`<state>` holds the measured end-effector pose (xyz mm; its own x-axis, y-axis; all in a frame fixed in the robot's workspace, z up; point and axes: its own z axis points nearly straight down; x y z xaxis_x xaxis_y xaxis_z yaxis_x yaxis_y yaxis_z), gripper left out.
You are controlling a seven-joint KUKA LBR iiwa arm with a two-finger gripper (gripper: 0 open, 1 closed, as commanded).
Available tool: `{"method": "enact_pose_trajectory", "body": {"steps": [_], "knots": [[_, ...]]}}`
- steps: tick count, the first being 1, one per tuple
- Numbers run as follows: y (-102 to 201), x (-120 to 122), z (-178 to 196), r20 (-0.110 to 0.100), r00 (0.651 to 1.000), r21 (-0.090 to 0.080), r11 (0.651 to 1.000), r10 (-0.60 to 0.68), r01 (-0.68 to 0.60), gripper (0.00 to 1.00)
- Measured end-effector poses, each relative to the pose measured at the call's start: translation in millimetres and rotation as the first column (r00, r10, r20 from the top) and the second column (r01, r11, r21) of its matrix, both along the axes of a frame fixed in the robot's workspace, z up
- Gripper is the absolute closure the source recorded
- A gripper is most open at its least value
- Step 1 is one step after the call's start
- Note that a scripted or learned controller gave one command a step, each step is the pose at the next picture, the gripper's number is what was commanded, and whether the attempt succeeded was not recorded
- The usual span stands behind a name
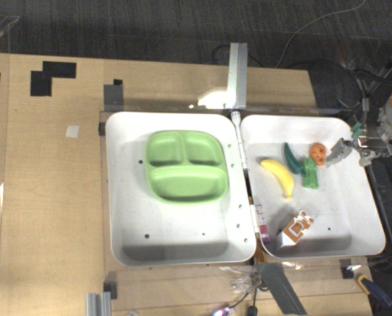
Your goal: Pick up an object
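At the right bin's (360,239) three o'clock rim: gripper (351,145), jaw state impossible to tell. Nearest, at its nine o'clock, orange toy (317,152). Beyond, banana (279,174), long axis running ten to four o'clock.

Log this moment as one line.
gripper: over right bin edge | holding: nothing seen | banana: in bin | green plate: left bin

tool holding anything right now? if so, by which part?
Nothing held. The tool sits at the right bin's far right edge, apart from the orange item, green item and banana.
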<state>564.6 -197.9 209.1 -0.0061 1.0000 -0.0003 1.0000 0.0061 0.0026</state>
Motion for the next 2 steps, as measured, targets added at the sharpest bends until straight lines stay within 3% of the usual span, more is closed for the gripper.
{"method": "enact_pose_trajectory", "body": {"steps": [1,2], "knots": [[21,23,-95,0.026,0.97,0.001,0.971,-0.24,0.24,0.0],[53,30,-119,0.011,0.996,-0.001,0.996,-0.084,0.084,0.0]]}}
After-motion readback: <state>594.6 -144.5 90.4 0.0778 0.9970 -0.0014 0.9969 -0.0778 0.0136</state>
